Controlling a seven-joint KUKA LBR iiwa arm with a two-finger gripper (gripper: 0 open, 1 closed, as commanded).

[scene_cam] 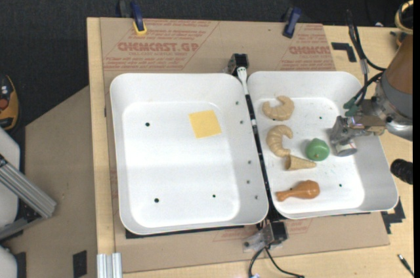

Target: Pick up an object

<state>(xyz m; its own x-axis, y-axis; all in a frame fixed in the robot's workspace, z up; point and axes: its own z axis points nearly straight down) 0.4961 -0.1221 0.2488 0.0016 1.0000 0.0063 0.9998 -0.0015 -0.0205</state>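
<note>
My pincer (344, 139) is low over the right-hand side of the right bin (380, 195), reached in from the right edge of the worktop (98, 139). Whether it is open or closed I cannot tell from this slanted view: the metal end is blurred. I see nothing gripped in it. The nearest item is a green ball (318, 149), lying just beside my pincer on its left; whether the two touch I cannot tell. Touching or nearly touching the ball's lower left side is a tan cone-shaped piece (300, 163). Further left, near the bin's inner wall, lie two croissant-shaped items: one croissant (279, 107) toward the far end, a second croissant (279, 139) below it. A brown drumstick-shaped piece (299, 191) lies near the bin's front edge, apart from my pincer. The left bin (125, 158) holds a flat yellow square (205, 124), well apart from my pincer, with the divider between the bins lying in between.
</note>
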